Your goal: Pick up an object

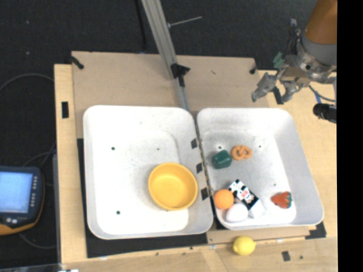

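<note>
My gripper (274, 89) hangs with fingers spread, nothing between them, above the far rim of the right bin (283, 120), clear to drop in. Targets cluster below: green block (222, 159) beside the pretzel (241, 152), orange ball (223, 199) at the near wall. Yellow bowl (172, 186) sits left.

Right bin (295, 152) holds small toys: green piece (222, 160) beside orange pretzel (241, 152) mid-bin; orange ball (223, 199), white egg (237, 213), black-and-white block (244, 192), red strawberry (282, 199) near edge.
</note>
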{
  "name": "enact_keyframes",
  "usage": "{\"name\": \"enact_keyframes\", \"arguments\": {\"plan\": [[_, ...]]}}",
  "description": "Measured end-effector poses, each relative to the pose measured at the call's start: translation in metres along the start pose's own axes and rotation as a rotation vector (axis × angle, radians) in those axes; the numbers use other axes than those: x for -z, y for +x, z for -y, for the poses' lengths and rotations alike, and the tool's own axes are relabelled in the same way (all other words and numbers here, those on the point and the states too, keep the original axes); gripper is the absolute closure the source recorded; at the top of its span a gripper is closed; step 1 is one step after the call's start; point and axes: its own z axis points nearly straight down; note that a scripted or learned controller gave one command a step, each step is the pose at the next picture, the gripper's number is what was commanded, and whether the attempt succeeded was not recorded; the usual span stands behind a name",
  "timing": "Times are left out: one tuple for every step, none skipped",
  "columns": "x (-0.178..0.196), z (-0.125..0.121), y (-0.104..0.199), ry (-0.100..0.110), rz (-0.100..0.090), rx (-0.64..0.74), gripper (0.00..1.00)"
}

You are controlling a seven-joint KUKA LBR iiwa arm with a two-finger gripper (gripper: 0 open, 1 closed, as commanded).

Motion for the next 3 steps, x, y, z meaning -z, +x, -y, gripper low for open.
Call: {"name": "enact_keyframes", "arguments": {"plan": [[0.0,0.0,-0.001,0.001,0.002,0.0,0.0],[-0.058,-0.006,-0.008,0.005,0.001,-0.004,0.0],[-0.103,-0.015,-0.009,0.002,0.002,-0.002,0.0]]}}
